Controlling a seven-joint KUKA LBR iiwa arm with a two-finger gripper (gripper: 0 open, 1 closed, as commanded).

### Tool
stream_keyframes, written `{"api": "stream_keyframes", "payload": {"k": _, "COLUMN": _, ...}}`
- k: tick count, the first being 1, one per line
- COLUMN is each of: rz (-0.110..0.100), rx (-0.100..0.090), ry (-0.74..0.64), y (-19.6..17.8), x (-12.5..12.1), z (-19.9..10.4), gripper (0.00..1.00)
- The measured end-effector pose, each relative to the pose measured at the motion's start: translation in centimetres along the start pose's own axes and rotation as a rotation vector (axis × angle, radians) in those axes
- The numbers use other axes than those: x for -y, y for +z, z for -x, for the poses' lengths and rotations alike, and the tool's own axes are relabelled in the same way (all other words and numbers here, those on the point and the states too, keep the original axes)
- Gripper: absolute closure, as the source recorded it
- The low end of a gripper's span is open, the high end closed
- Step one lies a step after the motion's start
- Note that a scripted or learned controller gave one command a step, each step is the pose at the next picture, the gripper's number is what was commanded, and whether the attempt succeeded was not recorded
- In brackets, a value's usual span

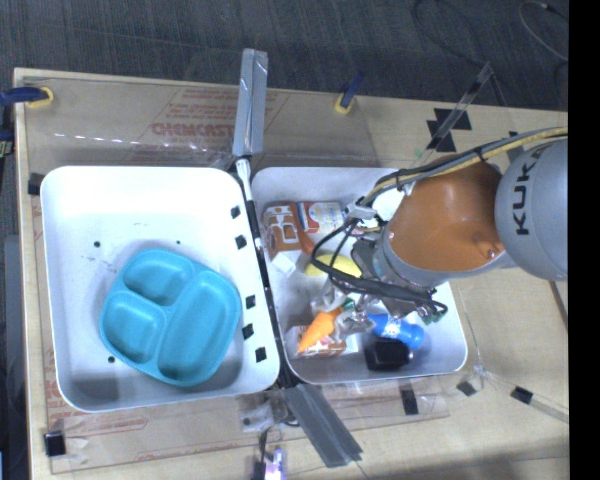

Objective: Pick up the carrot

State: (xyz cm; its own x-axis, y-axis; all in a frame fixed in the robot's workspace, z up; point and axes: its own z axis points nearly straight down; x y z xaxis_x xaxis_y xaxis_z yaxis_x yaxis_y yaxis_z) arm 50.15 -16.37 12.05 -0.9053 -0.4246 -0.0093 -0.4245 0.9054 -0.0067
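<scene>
1. The carrot (321, 324) lies in the right bin (450, 353), near its front left corner, just right of the divider between the bins.
2. The gripper (357, 313) hangs just right of the carrot; whether its fingers are open or closed cannot be told, as the wrist and cables hide them.
3. A brown packet (285, 226) lies behind the carrot, a yellow item (337, 265) between them.
4. A blue object (404, 330) and a black object (385, 354) sit right of the carrot.
5. A teal divided plate (170, 315) rests in the left bin (70, 218), left of the carrot.

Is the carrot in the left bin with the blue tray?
No, the carrot lies in the right bin, near its front, while the blue tray sits in the left bin.
</scene>
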Motion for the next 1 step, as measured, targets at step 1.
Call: {"api": "stream_keyframes", "payload": {"k": 1, "rz": 0.01, "rx": -0.007, "ry": -0.417, "y": -6.77, "x": -3.36, "z": 2.29, "gripper": 1.0}}
